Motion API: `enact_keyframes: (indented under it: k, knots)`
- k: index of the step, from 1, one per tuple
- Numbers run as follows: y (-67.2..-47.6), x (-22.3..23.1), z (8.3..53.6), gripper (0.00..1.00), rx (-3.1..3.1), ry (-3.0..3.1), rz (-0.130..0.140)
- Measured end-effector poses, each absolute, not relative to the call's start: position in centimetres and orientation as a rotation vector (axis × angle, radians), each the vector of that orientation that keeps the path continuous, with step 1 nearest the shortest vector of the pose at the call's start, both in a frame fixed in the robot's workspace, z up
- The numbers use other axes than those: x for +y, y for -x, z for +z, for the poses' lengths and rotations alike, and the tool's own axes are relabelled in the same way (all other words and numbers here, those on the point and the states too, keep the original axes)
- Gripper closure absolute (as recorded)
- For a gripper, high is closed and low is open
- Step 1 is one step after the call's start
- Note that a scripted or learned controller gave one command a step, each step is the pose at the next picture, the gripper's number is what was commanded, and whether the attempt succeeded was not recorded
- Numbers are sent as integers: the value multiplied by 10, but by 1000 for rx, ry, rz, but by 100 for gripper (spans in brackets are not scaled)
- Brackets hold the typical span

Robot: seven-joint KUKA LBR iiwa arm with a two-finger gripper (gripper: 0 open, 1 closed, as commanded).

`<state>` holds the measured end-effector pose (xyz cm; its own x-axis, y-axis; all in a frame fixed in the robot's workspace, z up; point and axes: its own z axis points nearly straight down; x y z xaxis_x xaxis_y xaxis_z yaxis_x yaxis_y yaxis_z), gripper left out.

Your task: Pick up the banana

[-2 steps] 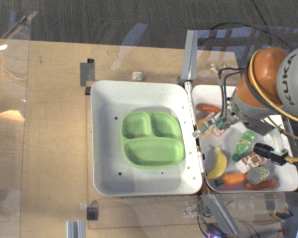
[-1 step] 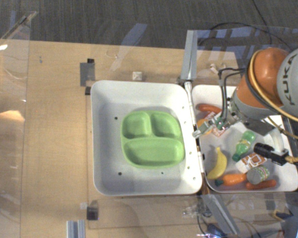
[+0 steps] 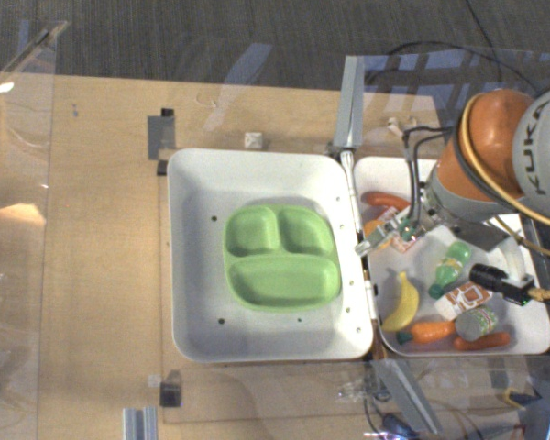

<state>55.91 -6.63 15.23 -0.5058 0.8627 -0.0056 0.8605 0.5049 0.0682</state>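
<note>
None of the lifting is done yet, as far as we can judge: the banana lies flat on the floor of the right bin, toward that bin's near-left corner, its lower tip close to an orange carrot-like piece along the near wall. Nothing grips it. Just beside it, toward the bin's middle, we see a green bottle and a small white-and-orange carton, with a greyish can near the front wall and a red-orange sausage shape at the far-left corner.

We place the hand above the bin's left wall, farther back than the banana and apart from it. Its tip is small and cluttered in this view, so we cannot tell how wide it stands or whether it carries anything.

What remains is everything that matters: moving over the banana, closing on it, and raising it. The left bin, holding a green divided tray, plays no part.
</note>
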Motion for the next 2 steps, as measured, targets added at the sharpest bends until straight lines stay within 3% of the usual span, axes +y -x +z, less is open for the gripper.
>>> enact_keyframes:
  k: [2]
  knots:
    - [-557,-68,151,0,2664,-1592,92]
